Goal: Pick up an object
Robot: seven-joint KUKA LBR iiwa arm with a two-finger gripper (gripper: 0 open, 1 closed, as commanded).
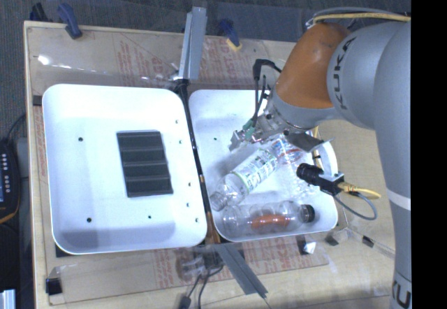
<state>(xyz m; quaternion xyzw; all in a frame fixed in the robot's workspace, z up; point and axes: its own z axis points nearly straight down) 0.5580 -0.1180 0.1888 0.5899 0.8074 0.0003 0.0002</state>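
In the right bin a clear plastic bottle with a pale label lies on a slant, its neck toward the lower left. Along the bin's front wall lies a second clear bottle with something orange-red inside and a dark cap at its right end. My gripper hangs low in this bin, just above the upper end of the slanted bottle; the wrist hides whether it touches it. In the left bin a black ribbed rectangular block lies flat near the middle.
The grey arm with its orange band reaches in from the right and covers the right bin's far right part. A metal divider bar stands behind the seam between the bins. Blue clamps hold the board's back edge.
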